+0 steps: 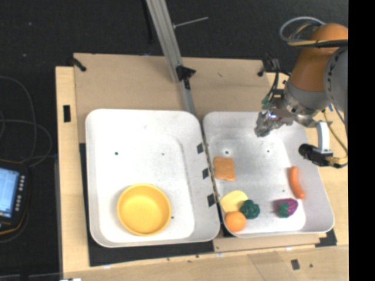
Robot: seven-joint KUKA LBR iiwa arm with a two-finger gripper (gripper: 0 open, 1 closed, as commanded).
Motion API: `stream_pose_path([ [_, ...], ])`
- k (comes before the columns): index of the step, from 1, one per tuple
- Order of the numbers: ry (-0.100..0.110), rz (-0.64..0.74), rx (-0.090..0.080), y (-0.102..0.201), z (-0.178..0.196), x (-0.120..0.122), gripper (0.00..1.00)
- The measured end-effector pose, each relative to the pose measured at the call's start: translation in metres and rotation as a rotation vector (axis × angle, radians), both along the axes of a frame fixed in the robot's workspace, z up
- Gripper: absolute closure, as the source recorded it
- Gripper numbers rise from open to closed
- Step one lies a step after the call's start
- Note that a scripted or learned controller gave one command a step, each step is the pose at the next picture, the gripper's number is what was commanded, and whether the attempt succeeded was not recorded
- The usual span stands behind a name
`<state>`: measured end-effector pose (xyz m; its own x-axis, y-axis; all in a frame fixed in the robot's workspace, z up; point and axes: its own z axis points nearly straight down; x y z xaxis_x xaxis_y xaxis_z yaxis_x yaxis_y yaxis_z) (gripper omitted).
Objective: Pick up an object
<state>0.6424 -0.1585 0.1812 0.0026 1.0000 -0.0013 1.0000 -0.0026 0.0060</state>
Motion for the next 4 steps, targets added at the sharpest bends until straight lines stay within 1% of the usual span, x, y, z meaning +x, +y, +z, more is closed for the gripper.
stream_pose_path([
  [1,0.000,0.004,0.000,-0.002,0.041,0.001,1.00],
  [2,0.005,0.009,0.003,0.042,0.051,0.000,1.00],
  [4,0.006,0.009,0.003,0.143,0.047,-0.018,1.00],
])
